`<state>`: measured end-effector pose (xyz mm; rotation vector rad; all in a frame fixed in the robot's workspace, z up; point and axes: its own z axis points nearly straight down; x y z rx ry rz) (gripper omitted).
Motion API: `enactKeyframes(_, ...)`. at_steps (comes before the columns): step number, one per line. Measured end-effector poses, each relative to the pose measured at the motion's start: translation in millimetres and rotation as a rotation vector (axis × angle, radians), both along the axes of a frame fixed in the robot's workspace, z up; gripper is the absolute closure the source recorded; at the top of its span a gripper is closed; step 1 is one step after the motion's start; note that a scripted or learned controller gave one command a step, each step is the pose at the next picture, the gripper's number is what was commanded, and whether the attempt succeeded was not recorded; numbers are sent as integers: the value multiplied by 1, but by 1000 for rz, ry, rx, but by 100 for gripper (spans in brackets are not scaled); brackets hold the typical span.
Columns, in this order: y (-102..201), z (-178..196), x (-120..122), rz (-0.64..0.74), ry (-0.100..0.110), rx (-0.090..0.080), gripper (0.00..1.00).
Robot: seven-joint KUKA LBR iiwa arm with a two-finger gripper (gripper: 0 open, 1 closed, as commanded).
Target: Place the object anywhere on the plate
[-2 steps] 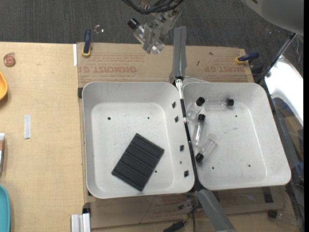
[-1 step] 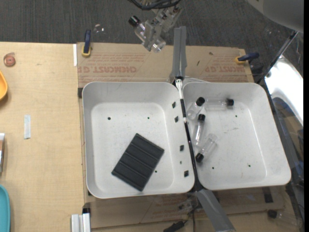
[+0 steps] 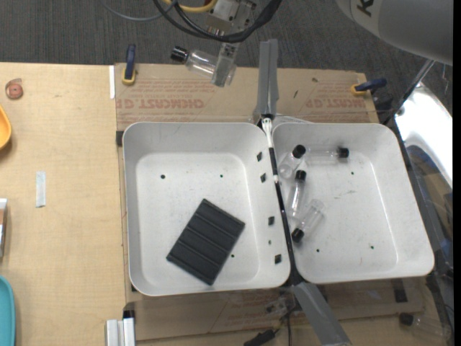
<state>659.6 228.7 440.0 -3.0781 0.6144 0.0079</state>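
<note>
Closest to the lens, the grey arm [image 3: 403,6] bulks across the upper right corner, and its wrist, hung with yellow and black cables [image 3: 180,9], ends in the claw [image 3: 224,69] at the top of the view, beyond the far edge of the two bins. A clear vial with a black cap [image 3: 196,59] lies level right against the claw's tip, cap pointing to the view's left, over the cardboard sheet [image 3: 238,99] behind the bins. Whether the claw is clamped on that vial or merely beside it cannot be told from this angle. The left bin [image 3: 140,193] carries the black ribbed plate [image 3: 207,241], lying flat and turned at a slant in the near half of the bin, with nothing on it. The right bin [image 3: 389,215] holds a loose cluster of clear black-capped vials [image 3: 310,211] along its left side, close to the wall shared with the other bin; one more lies crosswise near the far wall. A grey post [image 3: 268,78] stands at the seam between the bins. Blue-handled clamps [image 3: 130,62] pin the cardboard's far corners. To the left, the pale wooden worktop [image 3: 57,121] carries an orange thing [image 3: 3,132] at the view's edge and a teal one [image 3: 6,312] in the near corner.
</note>
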Motion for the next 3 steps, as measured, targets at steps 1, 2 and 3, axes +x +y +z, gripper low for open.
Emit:
enactKeyframes(1,-1,7,2,-8,3,5,100)
enactKeyframes(2,-42,0,0,190,-2,-1,100)
enactKeyframes(3,-42,8,1,187,0,3,100)
